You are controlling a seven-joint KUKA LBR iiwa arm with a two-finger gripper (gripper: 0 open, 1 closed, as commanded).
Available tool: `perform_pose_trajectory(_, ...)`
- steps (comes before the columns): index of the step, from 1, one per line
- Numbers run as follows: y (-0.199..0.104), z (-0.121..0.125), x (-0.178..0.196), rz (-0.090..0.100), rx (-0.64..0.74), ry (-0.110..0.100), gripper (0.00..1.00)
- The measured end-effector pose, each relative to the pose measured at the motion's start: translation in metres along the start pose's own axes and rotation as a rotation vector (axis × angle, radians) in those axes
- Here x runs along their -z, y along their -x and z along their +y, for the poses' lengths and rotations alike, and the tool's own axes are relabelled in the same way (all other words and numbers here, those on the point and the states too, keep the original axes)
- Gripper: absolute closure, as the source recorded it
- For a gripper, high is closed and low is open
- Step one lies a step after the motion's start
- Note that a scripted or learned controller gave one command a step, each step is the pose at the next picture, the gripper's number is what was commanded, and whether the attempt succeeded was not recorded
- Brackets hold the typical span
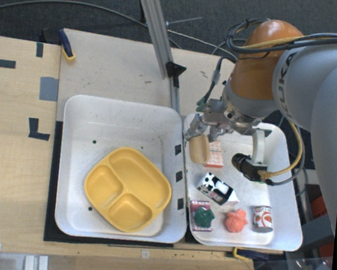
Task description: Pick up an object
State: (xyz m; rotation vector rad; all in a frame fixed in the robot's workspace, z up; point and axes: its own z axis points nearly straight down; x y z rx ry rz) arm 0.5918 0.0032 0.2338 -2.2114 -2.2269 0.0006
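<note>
I am a grey arm (318, 75) with an orange band, reaching in from three o'clock over a wooden bench (14, 121) that carries two shallow white bins side by side. My pincer (208, 129) hangs over the right bin (278, 233), at its eleven o'clock corner, close to the wall it shares with the left bin (80, 122). Whether my pincer is spread or pressed together, I cannot tell from this slanted overhead angle.

Just below my pincer, toward six o'clock, lie a tan block (197, 149) and a small pale carton with red print (215, 155), touching each other; I cannot tell whether I touch either one. Further toward six o'clock sits a black-and-white cow toy (215, 188). Along the near edge of the right bin, from nine to three o'clock, are a green item in a clear packet (202, 216), an orange-pink lump (236, 221) and a small red-and-white can (262, 218). A black cylinder (246, 167) on my wrist hangs over the middle of this bin.

The left bin holds a yellow divided tray (128, 188), lying toward its five o'clock corner.
</note>
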Motion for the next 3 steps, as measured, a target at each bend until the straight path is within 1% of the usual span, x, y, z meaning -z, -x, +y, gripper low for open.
perform_pose_trajectory(1, -0.047, -0.025, -0.003, -0.001, -0.001, -0.002, 1.00)
perform_pose_trajectory(2, -0.098, -0.030, 0.004, -0.001, 0.001, 0.000, 1.00)
perform_pose_trajectory(3, -0.094, -0.030, 0.004, -0.002, -0.004, 0.000, 0.00)
